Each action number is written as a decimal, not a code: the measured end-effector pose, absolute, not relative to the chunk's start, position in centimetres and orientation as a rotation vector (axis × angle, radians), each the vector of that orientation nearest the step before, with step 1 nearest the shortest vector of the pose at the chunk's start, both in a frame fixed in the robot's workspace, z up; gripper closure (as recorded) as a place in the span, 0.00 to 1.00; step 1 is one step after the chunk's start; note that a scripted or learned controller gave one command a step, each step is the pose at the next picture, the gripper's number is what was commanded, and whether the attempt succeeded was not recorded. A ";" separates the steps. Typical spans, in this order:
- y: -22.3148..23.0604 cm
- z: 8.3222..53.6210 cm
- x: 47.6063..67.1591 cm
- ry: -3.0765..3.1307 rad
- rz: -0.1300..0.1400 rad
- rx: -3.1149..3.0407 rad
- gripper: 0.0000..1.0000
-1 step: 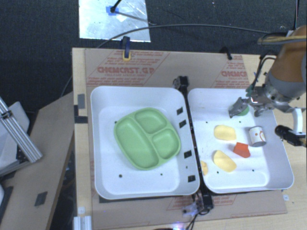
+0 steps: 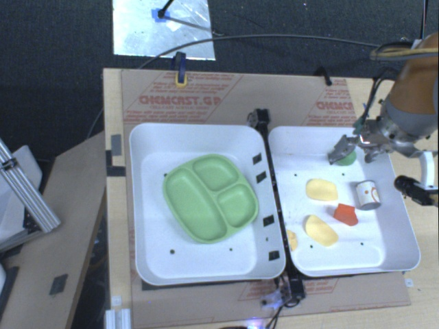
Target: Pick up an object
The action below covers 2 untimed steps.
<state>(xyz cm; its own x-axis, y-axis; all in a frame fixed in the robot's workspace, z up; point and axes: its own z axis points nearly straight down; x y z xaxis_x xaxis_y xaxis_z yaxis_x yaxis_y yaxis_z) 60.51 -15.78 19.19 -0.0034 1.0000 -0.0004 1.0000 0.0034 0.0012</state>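
My gripper [image 2: 357,151] hangs over the back of the right bin [image 2: 394,252], its two grey fingers spread apart and open. A small green object [image 2: 346,159] lies on the bin floor just under the left finger [image 2: 339,150], partly hidden by it. Nothing is visibly held between the fingers. In front of the gripper lie a yellow piece [image 2: 321,189], a second yellow piece [image 2: 320,230], a red-orange block [image 2: 346,214] and a small white cylinder [image 2: 368,195].
The left bin [image 2: 147,184] holds a pale green divided plate [image 2: 210,197]. A small orange piece [image 2: 292,239] sits against the right bin's left wall. Black clips line the divider between the bins. A cable arcs over the bench's back.
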 end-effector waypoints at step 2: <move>-15.9 8.2 61.2 2.224 -0.001 2.221 0.00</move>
